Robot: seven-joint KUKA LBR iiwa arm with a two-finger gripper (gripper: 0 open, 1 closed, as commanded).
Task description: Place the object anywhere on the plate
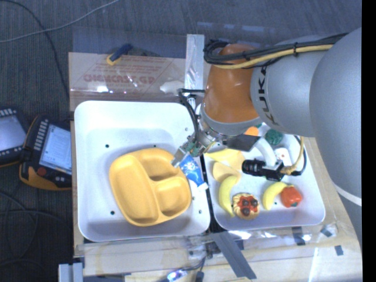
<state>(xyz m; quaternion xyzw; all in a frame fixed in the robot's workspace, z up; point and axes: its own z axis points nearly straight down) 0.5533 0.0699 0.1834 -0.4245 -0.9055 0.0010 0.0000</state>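
Note:
A yellow divided plate (pixel 150 184) lies in the left white bin (pixel 97 128), toward its front right. My gripper (pixel 189 153) hangs over the plate's right rim, next to the wall between the two bins. It is shut on a small blue and white packet (pixel 192 170), which dangles below the fingers just above the plate's right edge and the bin divider. The wrist hides the upper part of the packet.
The right bin (pixel 311 213) holds two bananas (pixel 226 194) (pixel 271 194), a berry-topped pastry (pixel 245 205), a red tomato (pixel 291 196), a pale yellow wedge (pixel 223 169) and a green item (pixel 273 137). A tablet (pixel 51 148) lies left of the bench.

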